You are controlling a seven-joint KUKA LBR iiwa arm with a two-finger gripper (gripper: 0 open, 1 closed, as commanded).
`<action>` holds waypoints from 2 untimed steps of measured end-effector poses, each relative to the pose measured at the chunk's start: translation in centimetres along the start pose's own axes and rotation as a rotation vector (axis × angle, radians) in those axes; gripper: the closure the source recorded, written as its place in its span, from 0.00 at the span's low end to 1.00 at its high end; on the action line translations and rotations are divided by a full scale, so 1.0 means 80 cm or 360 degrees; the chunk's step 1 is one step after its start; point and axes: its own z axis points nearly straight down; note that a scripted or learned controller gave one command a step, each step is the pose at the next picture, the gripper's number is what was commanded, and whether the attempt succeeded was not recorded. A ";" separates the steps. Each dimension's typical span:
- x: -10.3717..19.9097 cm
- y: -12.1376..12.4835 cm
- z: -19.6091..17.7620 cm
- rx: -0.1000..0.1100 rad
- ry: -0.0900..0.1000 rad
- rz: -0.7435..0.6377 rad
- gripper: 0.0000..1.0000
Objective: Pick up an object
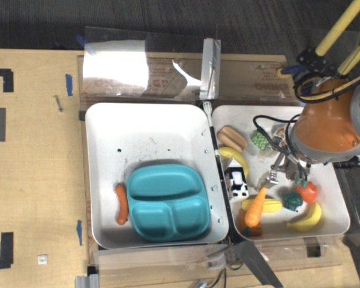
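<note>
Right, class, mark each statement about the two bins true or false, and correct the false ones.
1. The teal tray lies in the left bin. True.
2. The sausage lies inside the tray. False: it lies beside the tray, on its left.
3. The carrot is in the right bin. True.
4. The hot dog lies in the left bin. False: it is in the right bin.
5. The gripper hangs over the right bin. True.
</note>
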 end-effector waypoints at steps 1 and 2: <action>0.038 -0.042 -0.002 0.0039 -0.0003 -0.0078 0.00; -0.077 -0.079 0.033 -0.0010 0.0140 -0.0378 0.00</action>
